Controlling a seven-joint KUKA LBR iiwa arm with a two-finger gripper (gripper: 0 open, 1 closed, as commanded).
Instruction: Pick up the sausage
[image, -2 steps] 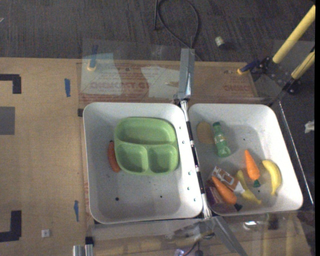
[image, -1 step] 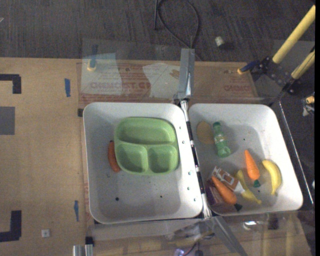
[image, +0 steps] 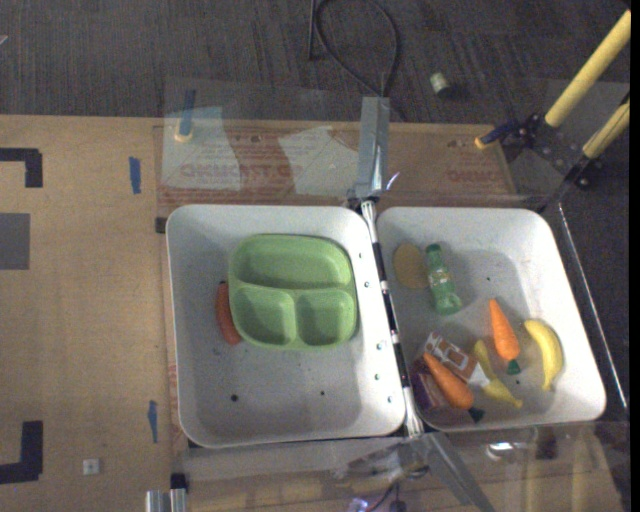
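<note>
1. Nearest the camera, an orange carrot (image: 448, 381) is lying in the near-left corner of the right bin (image: 575, 300), resting over a printed packet (image: 453, 354).
2. Beside it, a small yellow piece (image: 499, 386), a second carrot (image: 503, 331) and a banana (image: 546, 351) are sitting close together towards the right wall.
3. Farther back in the same bin, a green bottle (image: 442, 278) is lying next to a flat tan disc (image: 409, 265).
4. In the left bin (image: 285, 410), a green divided plate (image: 292, 290) is occupying the far half.
5. Against the plate's left edge, the sausage (image: 227, 312) is lying on the bin floor, touching the plate or slightly tucked beneath it.
6. It is showing as a short, rounded, orange-red cylinder, lying lengthwise along the plate's side, its right flank hidden by the rim.
7. Pincer state: I cannot tell whether it is spread or pressed together.
</note>
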